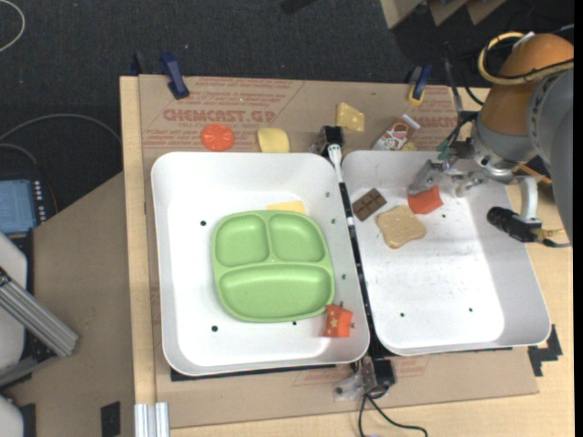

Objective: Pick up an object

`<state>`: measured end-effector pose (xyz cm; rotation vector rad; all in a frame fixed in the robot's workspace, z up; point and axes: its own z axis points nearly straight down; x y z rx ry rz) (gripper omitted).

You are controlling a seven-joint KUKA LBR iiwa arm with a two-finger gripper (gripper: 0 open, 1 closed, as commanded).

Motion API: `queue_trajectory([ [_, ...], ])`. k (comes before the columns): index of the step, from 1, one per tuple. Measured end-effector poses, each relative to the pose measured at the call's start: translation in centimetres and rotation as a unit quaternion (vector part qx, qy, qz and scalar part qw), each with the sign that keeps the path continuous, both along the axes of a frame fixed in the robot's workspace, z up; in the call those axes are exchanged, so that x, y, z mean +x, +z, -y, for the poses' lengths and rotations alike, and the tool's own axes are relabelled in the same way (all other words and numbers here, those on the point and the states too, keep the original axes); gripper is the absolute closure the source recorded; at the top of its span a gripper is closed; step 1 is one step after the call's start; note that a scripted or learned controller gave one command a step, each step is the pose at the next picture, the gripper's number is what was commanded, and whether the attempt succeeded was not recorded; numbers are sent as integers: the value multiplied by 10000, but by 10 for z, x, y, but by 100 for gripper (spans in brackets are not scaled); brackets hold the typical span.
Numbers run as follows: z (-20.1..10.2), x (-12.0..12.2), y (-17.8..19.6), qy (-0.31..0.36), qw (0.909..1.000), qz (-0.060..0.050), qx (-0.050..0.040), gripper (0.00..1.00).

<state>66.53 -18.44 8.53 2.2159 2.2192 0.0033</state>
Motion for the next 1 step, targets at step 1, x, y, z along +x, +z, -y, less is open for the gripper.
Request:
queue_trajectory([
  [1,0,1,12,3,10000,26,-6,100],
])
